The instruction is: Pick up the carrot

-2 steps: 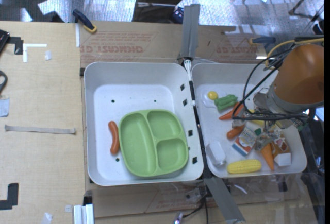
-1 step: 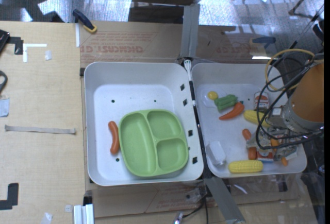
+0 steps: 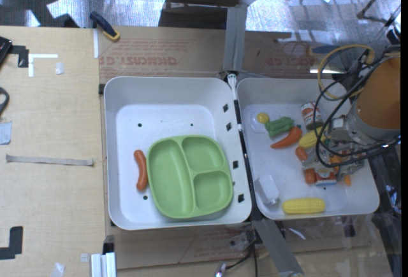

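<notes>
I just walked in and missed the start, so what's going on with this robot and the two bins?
A grey arm with an orange band reaches into the right bin, its hand low among a cluster of toy food. The carrot lies beside a green vegetable, a little apart from the hand. A corn cob rests near the front. The left bin holds a green divided tray and a sausage.

We see the carrot [image 3: 287,137], orange and tapered, lying flat and slanted on the floor of the right-hand bin [image 3: 280,199]. It lies just to the left of the tool [image 3: 328,164], apart from it, its upper end touching a green item [image 3: 279,125].
</notes>
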Robot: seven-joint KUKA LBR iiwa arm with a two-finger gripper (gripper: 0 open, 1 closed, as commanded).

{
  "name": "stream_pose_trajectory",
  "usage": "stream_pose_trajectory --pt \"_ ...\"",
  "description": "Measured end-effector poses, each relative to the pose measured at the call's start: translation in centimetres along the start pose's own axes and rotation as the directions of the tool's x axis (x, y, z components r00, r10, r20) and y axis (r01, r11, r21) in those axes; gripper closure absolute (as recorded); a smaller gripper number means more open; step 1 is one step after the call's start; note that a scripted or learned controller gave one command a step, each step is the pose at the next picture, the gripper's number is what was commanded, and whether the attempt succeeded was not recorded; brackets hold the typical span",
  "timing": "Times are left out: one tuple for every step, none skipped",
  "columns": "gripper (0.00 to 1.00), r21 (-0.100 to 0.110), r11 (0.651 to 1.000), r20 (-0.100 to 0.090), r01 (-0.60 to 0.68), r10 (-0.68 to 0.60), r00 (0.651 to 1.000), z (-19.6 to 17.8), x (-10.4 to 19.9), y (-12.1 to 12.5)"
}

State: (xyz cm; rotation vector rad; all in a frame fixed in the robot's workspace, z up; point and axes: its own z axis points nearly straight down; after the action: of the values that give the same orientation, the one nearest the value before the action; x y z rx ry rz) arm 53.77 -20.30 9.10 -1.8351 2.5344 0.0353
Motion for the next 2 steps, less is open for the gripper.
stream_pose_trajectory --pt "0.00 0.005 0.874 -0.020 0.487 -0.486 0.874 -4.3 0.2 -3.8" --pt "0.00 0.007 0.844 -0.015 0.536 -0.536 0.844 -0.3 -1.1 -4.3"
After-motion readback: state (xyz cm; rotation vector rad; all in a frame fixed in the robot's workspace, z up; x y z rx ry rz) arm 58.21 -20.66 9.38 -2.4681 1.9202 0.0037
